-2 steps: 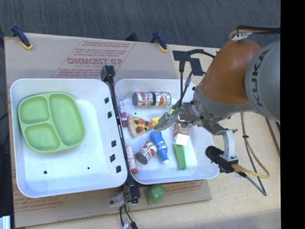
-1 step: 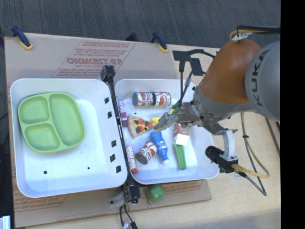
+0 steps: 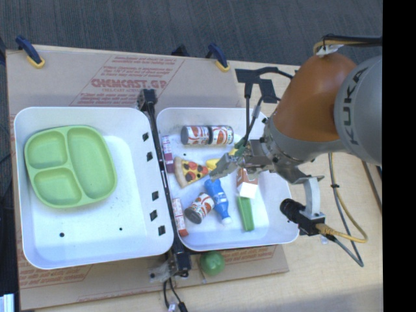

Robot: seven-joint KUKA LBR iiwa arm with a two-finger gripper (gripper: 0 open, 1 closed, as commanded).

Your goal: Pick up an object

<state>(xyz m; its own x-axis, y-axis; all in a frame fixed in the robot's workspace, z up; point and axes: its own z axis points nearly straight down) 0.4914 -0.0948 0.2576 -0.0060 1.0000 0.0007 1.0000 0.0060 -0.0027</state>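
Orange-banded arm (image 3: 325, 103) overhangs two white bins (image 3: 39, 252) on cardboard (image 3: 130, 77).

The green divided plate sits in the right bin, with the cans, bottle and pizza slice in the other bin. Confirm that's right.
Not quite. The camera view shows the green divided plate in the left bin, not the right. The rest stands: the two cans, the blue bottle and the pizza slice lie in the other bin.

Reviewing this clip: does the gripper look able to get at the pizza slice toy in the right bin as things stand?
Probably yes. The gripper hangs just right of the pizza slice, which lies flat with nothing on top; the blue bottle and soda can sit apart from it.
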